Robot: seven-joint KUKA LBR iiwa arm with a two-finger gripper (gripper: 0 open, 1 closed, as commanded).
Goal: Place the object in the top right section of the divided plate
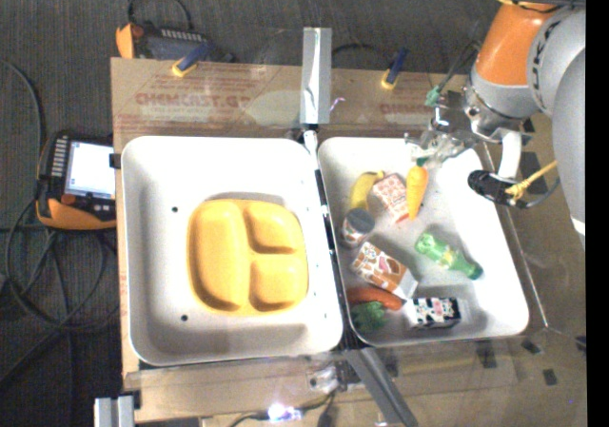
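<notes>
While our claw [440, 142] pinches the orange plastic carrot [417, 189] hanging upright over the right white bin [509, 263], we see the yellow divided plate [249, 256] well leftward.

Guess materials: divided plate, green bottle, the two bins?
Divided plate: likely molded plastic, uniform yellow with soft sheen and rounded dividers. Green bottle: probably translucent plastic, glossy highlights. Left bin and right bin: white, smooth, rounded corners, plastic-looking, though enamelled metal isn't excluded.
</notes>
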